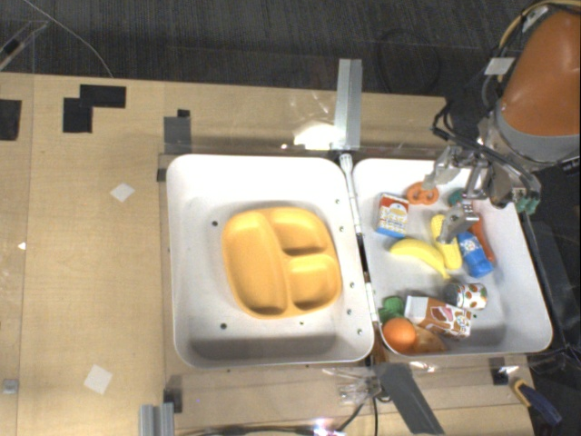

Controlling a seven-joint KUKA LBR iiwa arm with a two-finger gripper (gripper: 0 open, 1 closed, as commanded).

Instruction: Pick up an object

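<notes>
In the right bin (536,289), the gripper (460,214) is being held above the clutter, at 1 o'clock from the banana (419,254), likely lining up a pick. Whether anything is being gripped cannot be told.

Pale wooden bench top (82,271) filling the frame from nine to six o'clock, with black cut-out shapes (91,105) toward ten. Dark carpeted floor (227,16) along twelve. Upright metal bracket (349,103) at twelve of centre; bright glare (318,137) just beside it. Small pale tape squares (122,192) at nine and seven.
</notes>
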